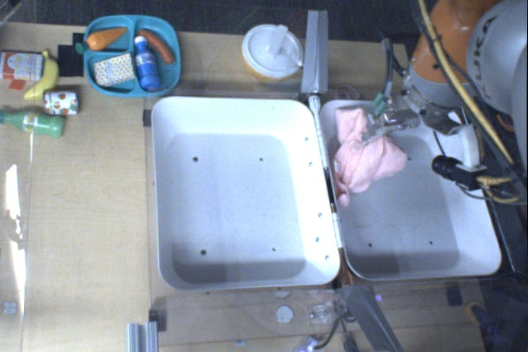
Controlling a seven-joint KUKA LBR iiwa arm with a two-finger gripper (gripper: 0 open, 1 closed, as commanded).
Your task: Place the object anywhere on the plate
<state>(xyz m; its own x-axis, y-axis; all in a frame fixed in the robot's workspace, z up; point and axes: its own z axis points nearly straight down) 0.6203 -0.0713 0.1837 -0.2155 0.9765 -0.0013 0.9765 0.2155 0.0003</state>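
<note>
- Step in hand: the pick. The pincer (386,121) sits at the far left corner of the right bin (429,251), right at the top edge of the pink cloth (365,161).
- Pincer state: cannot tell. Wrist hardware and cables cover the tips, so a grasp is not confirmed.
- The cloth is bunched in a heap against the right bin's left wall, one lobe reaching toward the far wall, a small tail drooping toward the near side. It reads as resting on the bin floor, not lifted.
- Target: my best guess for the "plate" is the blue divided plate (132,53) at the desk's far left corner, beyond the left bin (239,260). It already carries toy food: a carrot (108,37), a hotdog (158,47), a blue bottle (146,66).
- Also near that corner: a banana (44,75), a small can (61,102), a green bottle (33,123). A white lidded cup (272,50) stands at the far edge, between the bins.
- Next move calls for: a firm pinch on the cloth's bulk, a lift high enough to clear the bin walls, then a long traverse across the left bin to the plate.
- Risk, as a judgement: limp cloth can slip out or drag a trailing end over the divider between the bins; the crowded plate leaves little free surface.
</note>
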